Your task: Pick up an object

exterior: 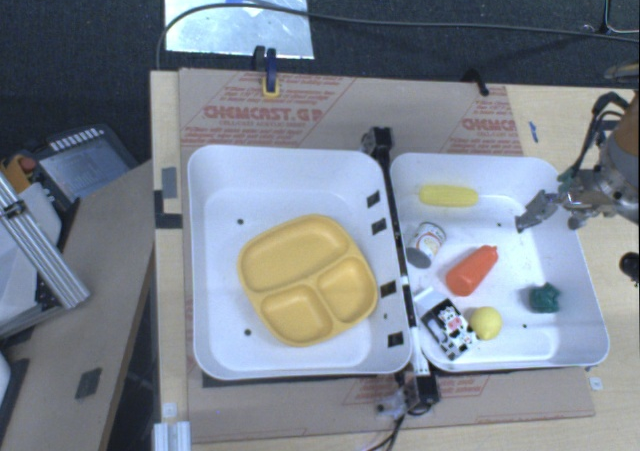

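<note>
With nothing between its fingers, which seem slightly parted though the view is small, the gripper (545, 207) hovers at the right bin's (575, 339) far right edge, so it should centre over the nearby orange bottle-shaped object (471, 270) before descending.

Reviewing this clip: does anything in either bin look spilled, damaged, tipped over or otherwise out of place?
Nothing stands out. The yellow divided tray lies flat in the left bin. In the right bin, the corn cob, small can, orange bottle, lemon, black-and-white toy and green object lie loose and apart, nothing spilled.
</note>
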Robot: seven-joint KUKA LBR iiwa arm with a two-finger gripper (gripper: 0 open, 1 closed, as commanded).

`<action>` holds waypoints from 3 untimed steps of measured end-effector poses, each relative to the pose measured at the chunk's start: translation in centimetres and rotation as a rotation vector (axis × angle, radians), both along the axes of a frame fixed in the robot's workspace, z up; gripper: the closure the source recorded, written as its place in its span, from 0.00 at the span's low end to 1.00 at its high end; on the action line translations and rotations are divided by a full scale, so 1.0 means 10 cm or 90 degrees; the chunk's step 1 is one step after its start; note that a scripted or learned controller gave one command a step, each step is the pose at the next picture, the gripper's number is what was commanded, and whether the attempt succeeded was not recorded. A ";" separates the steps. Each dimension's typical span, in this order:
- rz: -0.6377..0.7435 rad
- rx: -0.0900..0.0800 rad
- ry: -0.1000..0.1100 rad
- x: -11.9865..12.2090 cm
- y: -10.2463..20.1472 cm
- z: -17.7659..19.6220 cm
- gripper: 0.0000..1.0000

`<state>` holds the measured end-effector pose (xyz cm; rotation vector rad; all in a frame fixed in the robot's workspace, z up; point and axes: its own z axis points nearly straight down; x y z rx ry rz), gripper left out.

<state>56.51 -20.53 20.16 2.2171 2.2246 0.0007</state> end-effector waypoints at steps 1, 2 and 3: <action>0.001 0.001 0.001 0.05 0.08 -0.57 0.00; -0.001 0.001 0.002 0.04 0.09 -1.20 0.00; -0.001 0.000 0.000 0.04 0.09 -1.17 0.00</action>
